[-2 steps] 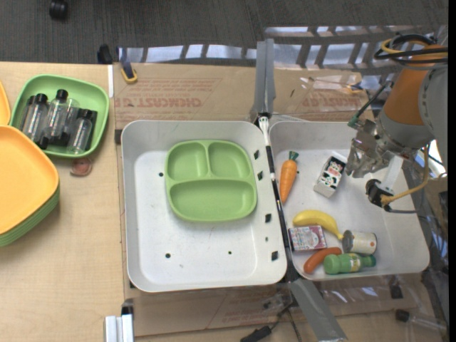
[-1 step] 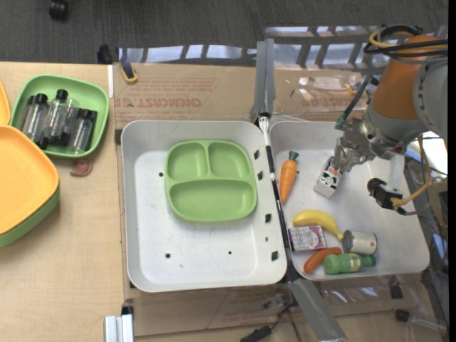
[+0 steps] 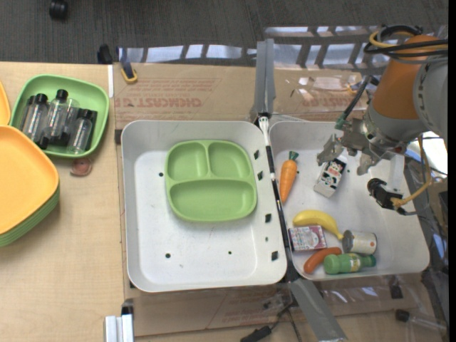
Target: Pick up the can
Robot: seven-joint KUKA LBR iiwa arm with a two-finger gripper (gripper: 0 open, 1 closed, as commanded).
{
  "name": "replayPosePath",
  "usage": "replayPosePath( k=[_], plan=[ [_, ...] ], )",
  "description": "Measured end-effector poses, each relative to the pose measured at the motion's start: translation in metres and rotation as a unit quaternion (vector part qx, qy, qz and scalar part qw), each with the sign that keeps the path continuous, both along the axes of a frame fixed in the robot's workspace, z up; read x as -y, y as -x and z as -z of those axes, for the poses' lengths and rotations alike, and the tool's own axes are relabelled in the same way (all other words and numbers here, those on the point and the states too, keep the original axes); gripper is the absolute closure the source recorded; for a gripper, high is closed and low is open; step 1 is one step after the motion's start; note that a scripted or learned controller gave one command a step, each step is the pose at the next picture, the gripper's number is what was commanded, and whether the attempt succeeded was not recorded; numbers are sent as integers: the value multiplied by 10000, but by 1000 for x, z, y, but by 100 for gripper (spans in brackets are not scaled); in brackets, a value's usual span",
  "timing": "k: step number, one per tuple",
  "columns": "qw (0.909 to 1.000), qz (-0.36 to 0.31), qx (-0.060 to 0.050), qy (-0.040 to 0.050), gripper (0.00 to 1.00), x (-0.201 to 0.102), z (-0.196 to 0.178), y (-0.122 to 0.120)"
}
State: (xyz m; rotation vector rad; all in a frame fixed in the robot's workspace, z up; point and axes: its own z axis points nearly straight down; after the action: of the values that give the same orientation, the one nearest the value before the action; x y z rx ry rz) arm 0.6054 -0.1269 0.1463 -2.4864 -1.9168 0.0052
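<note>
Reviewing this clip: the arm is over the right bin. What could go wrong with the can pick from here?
1. The gripper sits by the black-and-white carton, far from the can, so it might grab the wrong item.
2. The can lies on its side, crowded by the green bottle and banana; it may roll or neighbours may get knocked.

The gripper (image 3: 347, 153) hangs over the right bin (image 3: 406, 248); the can (image 3: 360, 243) lies near the banana (image 3: 317, 221).
</note>
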Motion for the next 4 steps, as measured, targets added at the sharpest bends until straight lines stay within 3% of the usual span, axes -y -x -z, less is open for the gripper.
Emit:
replayPosePath(
  k=[1, 2, 3, 4],
  plan=[
    [10000, 31, 10, 4, 0, -3, 56, -40],
    [9951, -987, 8, -3, 0, 31, -4, 14],
    [9936, -1130, 18, 2, 0, -36, -45, -42],
    [9994, -340, 9, 4, 0, 1, -11, -48]
  ],
)
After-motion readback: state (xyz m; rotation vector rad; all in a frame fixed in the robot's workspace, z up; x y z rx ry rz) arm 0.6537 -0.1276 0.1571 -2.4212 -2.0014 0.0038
